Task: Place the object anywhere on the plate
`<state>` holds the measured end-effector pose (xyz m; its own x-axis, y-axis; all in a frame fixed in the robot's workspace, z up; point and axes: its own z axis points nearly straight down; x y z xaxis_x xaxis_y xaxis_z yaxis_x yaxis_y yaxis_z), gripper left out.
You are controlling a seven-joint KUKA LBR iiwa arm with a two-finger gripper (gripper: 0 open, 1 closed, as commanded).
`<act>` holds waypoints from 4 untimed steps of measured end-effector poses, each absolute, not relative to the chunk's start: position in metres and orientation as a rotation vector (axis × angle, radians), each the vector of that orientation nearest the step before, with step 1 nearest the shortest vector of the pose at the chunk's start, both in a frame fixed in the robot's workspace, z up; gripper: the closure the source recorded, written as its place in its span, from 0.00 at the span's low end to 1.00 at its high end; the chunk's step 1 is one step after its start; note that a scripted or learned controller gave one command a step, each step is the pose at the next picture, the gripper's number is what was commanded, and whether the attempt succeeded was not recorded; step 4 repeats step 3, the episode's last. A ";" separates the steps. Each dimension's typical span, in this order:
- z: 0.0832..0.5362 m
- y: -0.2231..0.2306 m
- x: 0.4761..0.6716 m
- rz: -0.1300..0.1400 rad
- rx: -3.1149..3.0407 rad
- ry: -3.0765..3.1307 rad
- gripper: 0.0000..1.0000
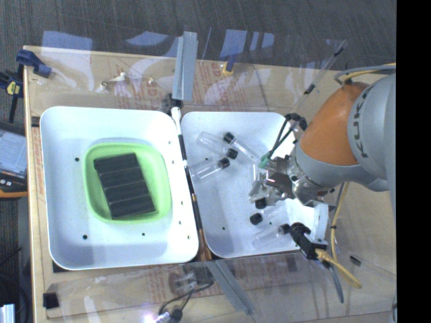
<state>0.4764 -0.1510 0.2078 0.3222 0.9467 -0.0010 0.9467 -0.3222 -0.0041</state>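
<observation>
A: Two shallow white bins sit side by side on the tabletop; where is the square green plate (126, 180)?
B: In the left white bin (60, 234), carrying a dark ribbed slab (124, 185).
A: And the objects?
B: Clear plastic tubes with black caps (219, 155) lie scattered in the right white bin (222, 237), right of the plate.
A: The claw (266, 190)?
B: Low over those tubes; I cannot tell its state.
</observation>
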 end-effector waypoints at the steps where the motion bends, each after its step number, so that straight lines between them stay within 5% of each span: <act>1: 0.190 -0.041 0.523 0.007 -2.516 -1.876 1.00; 2: 0.190 0.005 0.518 0.009 -2.409 -2.007 1.00; 3: 0.190 0.004 0.518 0.009 -2.409 -2.007 0.00; 4: 0.190 0.004 0.518 0.009 -2.409 -2.007 0.00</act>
